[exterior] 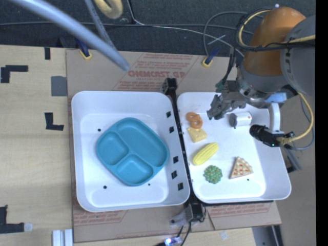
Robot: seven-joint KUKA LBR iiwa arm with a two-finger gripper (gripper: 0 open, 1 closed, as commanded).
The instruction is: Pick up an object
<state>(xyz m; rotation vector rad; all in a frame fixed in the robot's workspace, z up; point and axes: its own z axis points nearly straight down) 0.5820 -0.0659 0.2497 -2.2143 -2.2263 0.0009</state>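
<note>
We're seeing the right bin [274, 191] sitting on cardboard [154, 68] over a wooden bench [31, 152]. Nearest us it's holding broccoli [212, 174] and a pizza slice [240, 168], then corn [204, 153], a cheese wedge [197, 134] and a pretzel [193, 119]. The left bin [82, 188] is carrying a blue divided plate [132, 150]. The gripper [219, 106] is hovering over the right bin's far side, nothing visibly in it; we can't tell its opening

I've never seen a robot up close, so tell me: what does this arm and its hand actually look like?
The arm is bulky and grey, with a rounded orange band above the wrist. Thin cables loop around it. At its end sits a small dark hand of angular black parts, with a short white cylinder and a black attachment beside it.
</note>
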